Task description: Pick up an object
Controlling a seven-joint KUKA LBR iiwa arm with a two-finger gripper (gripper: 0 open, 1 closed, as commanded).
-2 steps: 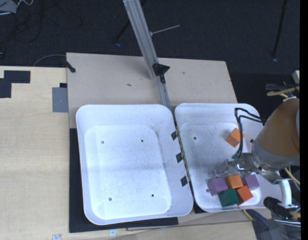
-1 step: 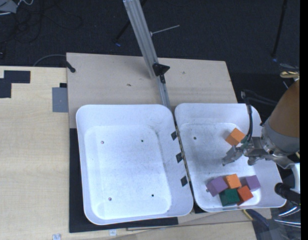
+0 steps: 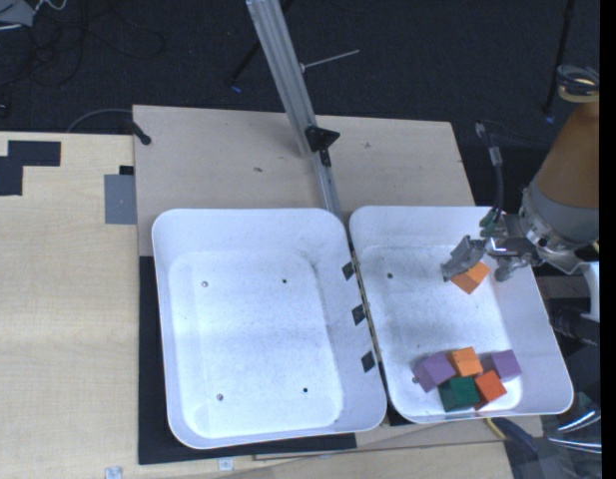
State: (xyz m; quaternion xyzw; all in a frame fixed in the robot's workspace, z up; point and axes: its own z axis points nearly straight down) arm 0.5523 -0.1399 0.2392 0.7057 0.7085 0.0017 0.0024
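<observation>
My gripper (image 3: 482,267) hangs over the upper right part of the right bin (image 3: 407,267), reaching in from the right. A small orange block (image 3: 471,279) sits tilted between its two grey fingers (image 3: 458,260), and the fingers are shut on it. Near the bin's front right corner lies a tight cluster of blocks: a purple block (image 3: 434,369), an orange block (image 3: 467,360), another purple block (image 3: 505,364), a green block (image 3: 457,394) and a red-orange block (image 3: 490,387).
The left bin (image 3: 248,327) stands beside the right one, with black clips (image 3: 358,313) along the shared edge. A slanted metal rail (image 3: 288,78) rises behind the bins. The arm's orange band (image 3: 572,158) is at the far right.
</observation>
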